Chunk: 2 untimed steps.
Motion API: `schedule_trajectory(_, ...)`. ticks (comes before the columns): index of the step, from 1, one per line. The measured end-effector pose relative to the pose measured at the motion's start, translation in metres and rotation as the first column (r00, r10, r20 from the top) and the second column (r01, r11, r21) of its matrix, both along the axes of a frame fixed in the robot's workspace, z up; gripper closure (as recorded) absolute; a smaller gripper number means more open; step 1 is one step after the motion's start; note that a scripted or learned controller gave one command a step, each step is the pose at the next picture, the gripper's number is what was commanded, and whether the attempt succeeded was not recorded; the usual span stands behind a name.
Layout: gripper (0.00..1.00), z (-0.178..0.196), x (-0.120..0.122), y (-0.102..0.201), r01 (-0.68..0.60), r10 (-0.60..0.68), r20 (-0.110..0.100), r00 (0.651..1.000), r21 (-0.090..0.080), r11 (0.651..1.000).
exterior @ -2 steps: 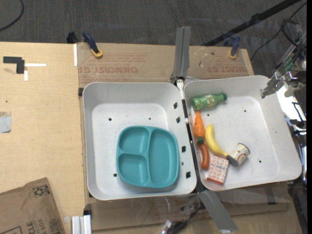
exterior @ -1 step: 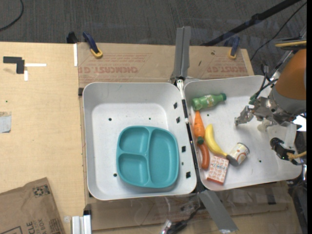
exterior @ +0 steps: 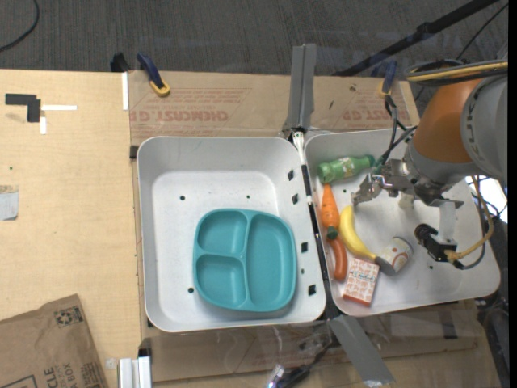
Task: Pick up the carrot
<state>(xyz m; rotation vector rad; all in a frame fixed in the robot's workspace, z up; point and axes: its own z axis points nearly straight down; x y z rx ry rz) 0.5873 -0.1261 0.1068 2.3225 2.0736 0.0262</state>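
Camera view from above shows me the arm (exterior: 464, 120) reaching in from the right, its orange band over the far right part of the right bin (exterior: 477, 277), with the wrist bent down toward the bin floor. From there the claw (exterior: 367, 191) points leftward, low over the bin, and I cannot tell how it is set. It sits just right of the carrot (exterior: 328, 204) and apart from it, with nothing visibly in its grip. That carrot lies against the left wall of the right bin, its green top pointing toward the green bottle (exterior: 346, 167), which lies on its side at the bin's far left end. Just beside the carrot, on its right, is a banana (exterior: 352, 233), and below the carrot a red sausage (exterior: 338, 259) lies along the same wall. A small carton (exterior: 361, 281) rests near the bin's front edge, and a tipped can (exterior: 396, 255) lies just right of the banana's lower end. Over in the left bin (exterior: 161, 217) sits a teal divided plate (exterior: 245, 259) on the desk (exterior: 65, 217).
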Motion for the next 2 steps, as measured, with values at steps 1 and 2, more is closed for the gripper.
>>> schedule_trajectory(1,0.0,0.131,0.021,0.017,-0.273,0.273,-0.032,0.962,0.009,0.962)
schedule_trajectory(2,0.0,0.047,0.029,0.023,-0.328,0.328,-0.034,0.944,0.01,0.945)
